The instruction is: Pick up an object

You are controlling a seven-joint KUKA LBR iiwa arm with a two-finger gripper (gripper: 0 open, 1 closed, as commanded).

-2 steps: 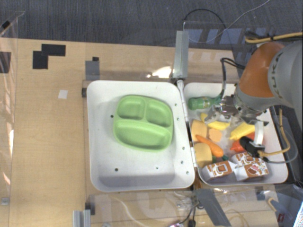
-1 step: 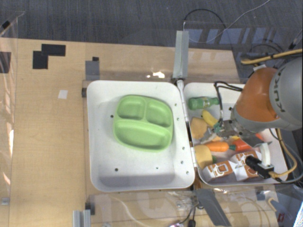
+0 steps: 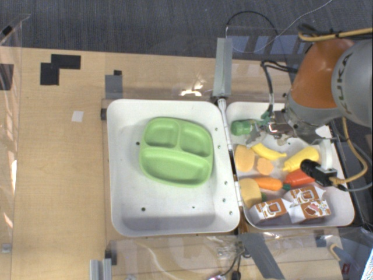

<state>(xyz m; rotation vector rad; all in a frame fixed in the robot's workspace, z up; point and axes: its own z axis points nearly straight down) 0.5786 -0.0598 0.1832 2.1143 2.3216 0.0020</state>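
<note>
You're looking at the two-finger gripper (image 3: 267,128) hanging low over the upper part of the right white bin (image 3: 345,216), right of frame centre. I can't tell you how its jaws are set; the metal there is too cluttered and small, and nothing is visibly caught in it. No object is lifted yet, so by my reading the pick is still to come. The nearest candidates: a green rounded toy vegetable (image 3: 241,126) lying just to the left of the gripper against the bin's upper left corner, and a yellow plastic banana (image 3: 267,151) lying just below it, its long axis running left-up to right-down across the frame. Further down you're seeing an orange toy carrot (image 3: 269,184), a yellow wedge (image 3: 250,191) and small printed cartons (image 3: 294,205) along the lower edge. The left white bin (image 3: 125,214) is holding a green divided plastic plate (image 3: 175,150), well apart from the gripper.
</note>
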